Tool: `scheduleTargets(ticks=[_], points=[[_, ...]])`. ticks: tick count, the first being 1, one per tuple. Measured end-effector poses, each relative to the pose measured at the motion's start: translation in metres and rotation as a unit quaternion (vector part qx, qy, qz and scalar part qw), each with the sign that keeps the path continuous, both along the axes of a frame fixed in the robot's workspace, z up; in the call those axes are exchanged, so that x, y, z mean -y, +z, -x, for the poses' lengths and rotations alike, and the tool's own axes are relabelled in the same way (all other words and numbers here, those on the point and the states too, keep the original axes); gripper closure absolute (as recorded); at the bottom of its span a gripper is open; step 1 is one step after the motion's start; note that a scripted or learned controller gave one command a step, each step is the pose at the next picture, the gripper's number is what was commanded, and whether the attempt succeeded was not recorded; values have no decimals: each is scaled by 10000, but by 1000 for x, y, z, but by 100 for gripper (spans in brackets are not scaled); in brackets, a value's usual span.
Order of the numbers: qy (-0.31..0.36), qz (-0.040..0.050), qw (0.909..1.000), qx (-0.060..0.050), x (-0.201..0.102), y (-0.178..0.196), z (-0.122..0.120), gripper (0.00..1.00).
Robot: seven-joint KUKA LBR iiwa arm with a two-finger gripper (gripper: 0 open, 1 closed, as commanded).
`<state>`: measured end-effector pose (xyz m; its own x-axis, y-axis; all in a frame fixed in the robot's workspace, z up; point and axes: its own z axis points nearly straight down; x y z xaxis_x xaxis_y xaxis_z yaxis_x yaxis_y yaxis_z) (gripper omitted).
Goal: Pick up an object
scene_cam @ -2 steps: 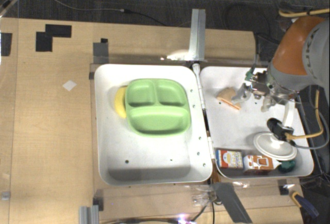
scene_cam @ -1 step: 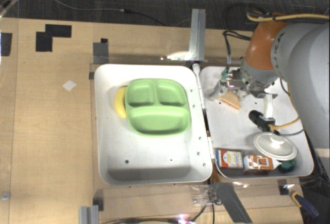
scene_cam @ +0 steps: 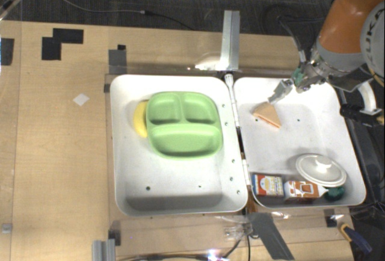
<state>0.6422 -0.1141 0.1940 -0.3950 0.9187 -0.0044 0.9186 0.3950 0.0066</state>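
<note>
In the right bin [scene_cam: 346, 133], nearest the camera, a small carton [scene_cam: 284, 187] lies on its side along the front wall, with a white lidded bowl [scene_cam: 320, 170] just behind it at about two o'clock. Farther back lies an orange wedge [scene_cam: 266, 115], perhaps a toy food slice. The gripper [scene_cam: 287, 86] hangs just beyond it at about one o'clock, close but seemingly apart; whether its fingers are parted I cannot tell. The left bin [scene_cam: 126, 151] holds a green divided tray [scene_cam: 183, 123] over a yellow object [scene_cam: 139, 119].

Bright even overhead light, soft shadows, slight blur.
</note>
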Motion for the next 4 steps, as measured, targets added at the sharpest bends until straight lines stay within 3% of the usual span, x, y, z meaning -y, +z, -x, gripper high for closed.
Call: scheduleTargets(ticks=[1, 2, 3, 4], points=[[548, 7, 9985, 4, 9, 60, 3, 0], [869, 1, 9962, -13, -24, -68, -28, 0], [2148, 18, 9767, 5, 4, -60, -29, 0], [1544, 26, 9880, -18, -14, -103, -17, 0]])
